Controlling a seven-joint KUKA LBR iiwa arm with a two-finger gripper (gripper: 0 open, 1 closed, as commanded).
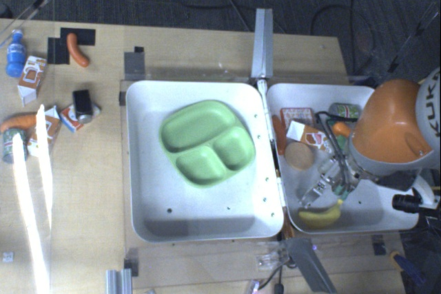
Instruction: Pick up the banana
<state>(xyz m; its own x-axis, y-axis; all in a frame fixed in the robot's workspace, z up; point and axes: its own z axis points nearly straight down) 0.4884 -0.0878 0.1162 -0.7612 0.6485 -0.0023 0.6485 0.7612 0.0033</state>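
The banana [321,216] lies along the near wall of the right bin [386,220], with the gripper [318,193] just above it, fingers slightly spread and pinching nothing. Two white bins sit on a wooden tabletop [83,203] over dark carpet; the left bin [148,217] holds one green divided tray [207,142]. The orange-banded arm [391,124] hides part of the right bin's clutter.

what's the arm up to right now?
The KUKA arm reaches in from the right over the right bin, its gripper low, just above the banana near the bin's front edge. The banana lies flat on the bin floor, not lifted. Other items crowd the back of that bin. The left bin holds a green divided tray.
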